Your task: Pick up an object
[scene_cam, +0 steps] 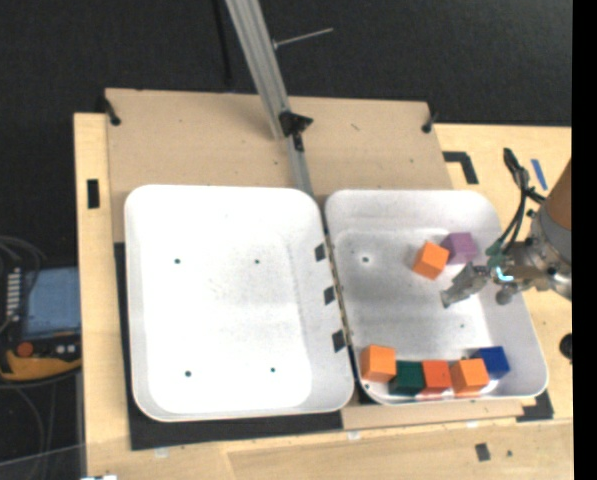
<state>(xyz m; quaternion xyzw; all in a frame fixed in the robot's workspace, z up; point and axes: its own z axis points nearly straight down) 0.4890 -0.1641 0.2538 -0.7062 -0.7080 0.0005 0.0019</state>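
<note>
Because the arm reaches in from the right, the pincer [470,286] hangs over the right bin [398,208], where all the blocks are. It sits low, near the bin's middle right. I cannot tell how far it is open, and no block shows in its grip.

Closest to it are two loose blocks — an orange block [431,259] and, touching it behind, a purple block [461,245]. They stand a little up and to the left of the pincer, apart from it. I judge that one of these is the target, since both have free space around them.

Along the front wall lies a tight row: orange [379,361], green [409,376], orange [436,374], orange [469,374] and blue [492,360]. Packed against the wall and against each other, they look harder to take.

The left bin [138,298] holds no blocks.
</note>
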